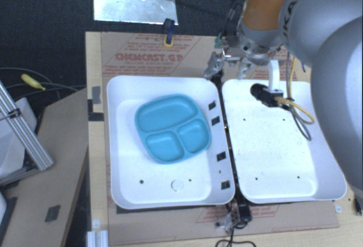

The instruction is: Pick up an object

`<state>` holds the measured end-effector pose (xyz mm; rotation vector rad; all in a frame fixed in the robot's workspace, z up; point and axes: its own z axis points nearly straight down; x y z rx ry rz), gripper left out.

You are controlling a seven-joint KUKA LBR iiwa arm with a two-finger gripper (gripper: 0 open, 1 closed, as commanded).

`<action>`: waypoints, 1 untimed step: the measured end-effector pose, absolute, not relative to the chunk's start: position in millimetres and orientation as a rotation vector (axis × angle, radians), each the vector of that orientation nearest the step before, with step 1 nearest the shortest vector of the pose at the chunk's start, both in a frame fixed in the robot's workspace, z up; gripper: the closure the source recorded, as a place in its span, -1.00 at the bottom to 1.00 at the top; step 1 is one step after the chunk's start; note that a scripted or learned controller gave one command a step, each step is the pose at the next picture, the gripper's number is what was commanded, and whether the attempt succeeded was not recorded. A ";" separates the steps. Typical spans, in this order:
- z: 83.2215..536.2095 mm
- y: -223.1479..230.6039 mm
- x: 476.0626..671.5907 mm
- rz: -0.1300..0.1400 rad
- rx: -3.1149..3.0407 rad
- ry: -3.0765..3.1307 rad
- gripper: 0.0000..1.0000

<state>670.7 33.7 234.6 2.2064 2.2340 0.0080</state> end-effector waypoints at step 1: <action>247.8 27.7 669.8 0.008 2.211 2.226 1.00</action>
